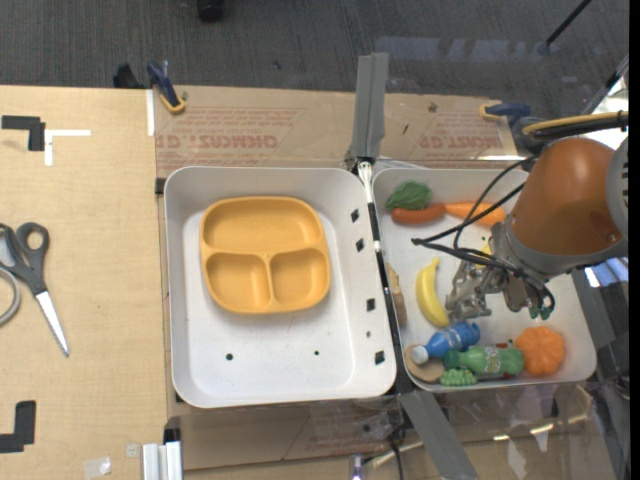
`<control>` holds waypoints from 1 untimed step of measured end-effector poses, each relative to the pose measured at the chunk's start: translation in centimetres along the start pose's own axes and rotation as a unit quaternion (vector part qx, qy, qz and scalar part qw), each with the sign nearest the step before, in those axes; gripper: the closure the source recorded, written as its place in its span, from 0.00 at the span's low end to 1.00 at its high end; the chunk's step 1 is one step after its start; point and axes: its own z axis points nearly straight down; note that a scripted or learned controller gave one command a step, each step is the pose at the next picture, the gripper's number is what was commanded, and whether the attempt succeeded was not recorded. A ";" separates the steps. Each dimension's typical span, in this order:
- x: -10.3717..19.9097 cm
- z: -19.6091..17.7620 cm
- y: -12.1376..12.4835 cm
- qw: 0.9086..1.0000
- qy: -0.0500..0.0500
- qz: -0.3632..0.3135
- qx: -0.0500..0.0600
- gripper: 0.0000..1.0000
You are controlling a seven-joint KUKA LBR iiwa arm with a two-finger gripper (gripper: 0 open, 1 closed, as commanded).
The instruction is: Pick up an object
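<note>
Down in the right bin (pixel 575 353) we see the gripper (pixel 470 303), hanging low just right of the banana (pixel 431 294) and above the blue bottle (pixel 450 343). Its metal fingers blur into cables and shadow, so we cannot tell whether they are spread or pressed together, and we see nothing plainly caught between them. Above it sits the arm's orange band (pixel 565 203), which covers much of the bin's upper right part.

Around the gripper we find the toys. At the top of the bin a carrot (pixel 418 212) with a green leafy top lies near the left wall, and a second orange piece, perhaps another carrot (pixel 462 209), pokes out beside it. Along the near wall lie the blue bottle, a green bottle (pixel 492 360) with a colourful label, a small green bunch of grapes (pixel 459 376) and a round orange pumpkin (pixel 541 351) at the right end.

Over in the left bin (pixel 200 358) rests a yellow divided plate (pixel 267 254), in the upper half. On the bench at far left lie grey scissors (pixel 38 278).
</note>
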 end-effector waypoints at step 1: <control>-0.6 -0.5 0.1 1.000 -0.011 -0.001 0.001 0.00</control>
